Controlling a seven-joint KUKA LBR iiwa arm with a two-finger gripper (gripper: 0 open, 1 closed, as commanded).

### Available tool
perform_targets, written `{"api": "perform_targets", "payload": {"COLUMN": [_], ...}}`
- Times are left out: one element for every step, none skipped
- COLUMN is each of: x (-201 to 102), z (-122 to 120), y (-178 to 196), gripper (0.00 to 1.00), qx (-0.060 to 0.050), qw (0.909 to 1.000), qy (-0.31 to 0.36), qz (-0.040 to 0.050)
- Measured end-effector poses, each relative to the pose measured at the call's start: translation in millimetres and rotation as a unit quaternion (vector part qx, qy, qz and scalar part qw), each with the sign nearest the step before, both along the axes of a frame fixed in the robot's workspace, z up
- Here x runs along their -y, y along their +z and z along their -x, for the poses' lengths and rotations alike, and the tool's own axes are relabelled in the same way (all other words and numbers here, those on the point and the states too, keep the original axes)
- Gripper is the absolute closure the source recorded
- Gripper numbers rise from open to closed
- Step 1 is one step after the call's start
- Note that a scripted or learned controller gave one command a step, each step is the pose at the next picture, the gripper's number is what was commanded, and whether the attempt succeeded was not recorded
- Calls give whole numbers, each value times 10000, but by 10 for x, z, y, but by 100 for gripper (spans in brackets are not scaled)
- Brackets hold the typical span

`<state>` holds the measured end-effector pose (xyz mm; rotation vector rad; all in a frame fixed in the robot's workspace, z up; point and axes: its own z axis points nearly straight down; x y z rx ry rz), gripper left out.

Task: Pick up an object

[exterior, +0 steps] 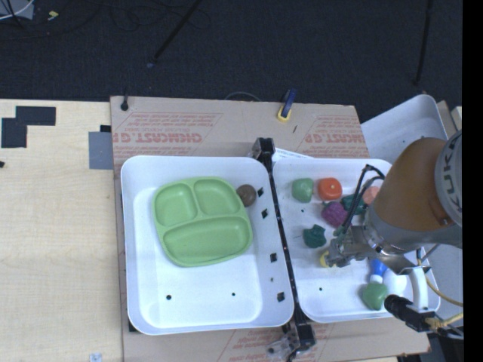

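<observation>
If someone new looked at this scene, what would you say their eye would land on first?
Probably the green divided plate, lying at a slant in the left bin with a small brown ball at its upper right corner. Next comes the arm's bulky orange band over the right bin, where a cluster of small toys sits: a light green piece, an orange one, a purple one and a dark green one.
</observation>
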<state>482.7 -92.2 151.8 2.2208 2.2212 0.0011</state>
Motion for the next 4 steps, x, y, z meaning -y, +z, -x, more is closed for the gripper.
{"api": "perform_targets", "payload": {"x": [99, 106, -132, -358], "z": [37, 31, -317, -819], "y": [555, 767, 748, 676], "gripper": [100, 100, 100, 100], "qx": [9, -3, -8, -4], "qw": [10000, 10000, 10000, 10000], "qy": [-5, -1, 11, 11], "qz": [3, -1, -5, -4]}}
